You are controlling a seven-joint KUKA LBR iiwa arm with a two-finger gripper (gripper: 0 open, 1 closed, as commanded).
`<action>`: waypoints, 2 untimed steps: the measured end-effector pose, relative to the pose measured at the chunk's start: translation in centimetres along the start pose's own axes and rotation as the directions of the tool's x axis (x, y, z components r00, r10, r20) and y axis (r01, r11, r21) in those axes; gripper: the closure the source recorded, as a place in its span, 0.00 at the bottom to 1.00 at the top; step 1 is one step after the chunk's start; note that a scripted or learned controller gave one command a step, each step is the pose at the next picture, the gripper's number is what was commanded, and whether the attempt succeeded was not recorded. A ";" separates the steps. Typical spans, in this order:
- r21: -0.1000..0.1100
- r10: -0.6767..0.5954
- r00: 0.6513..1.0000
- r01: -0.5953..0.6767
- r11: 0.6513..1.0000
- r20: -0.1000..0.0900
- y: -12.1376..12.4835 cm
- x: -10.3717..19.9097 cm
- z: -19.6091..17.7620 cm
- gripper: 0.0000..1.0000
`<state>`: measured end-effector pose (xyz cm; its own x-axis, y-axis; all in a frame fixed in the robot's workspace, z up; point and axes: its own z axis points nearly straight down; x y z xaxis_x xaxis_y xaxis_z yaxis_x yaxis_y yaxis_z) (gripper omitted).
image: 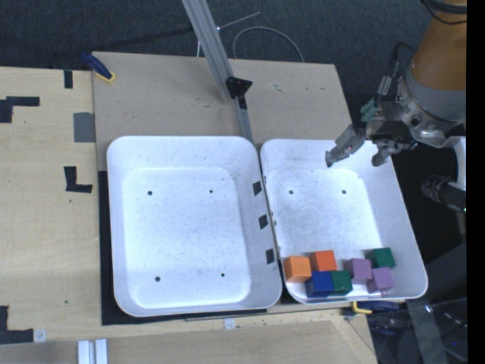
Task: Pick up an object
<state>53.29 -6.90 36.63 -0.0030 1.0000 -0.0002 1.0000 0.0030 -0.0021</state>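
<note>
Blocks (339,273) in orange, blue, green and purple sit bunched along the near edge of the right bin (394,203). Over that bin's far right corner, well apart from them, the gripper (357,152) hangs with fingers spread open, gripping nothing

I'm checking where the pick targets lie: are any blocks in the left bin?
No, the coloured blocks all sit clustered along the near edge of the right bin, beside the left bin.
</note>
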 end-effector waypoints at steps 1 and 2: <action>-0.011 0.003 1.000 -0.003 1.000 0.002 -4.2 -2.2 -17.1 0.00; 0.008 0.002 1.000 -0.002 1.000 0.000 -2.2 3.0 8.4 0.00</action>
<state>51.10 -3.90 28.24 -0.0013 1.0000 0.0003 1.0000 0.0013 -0.0096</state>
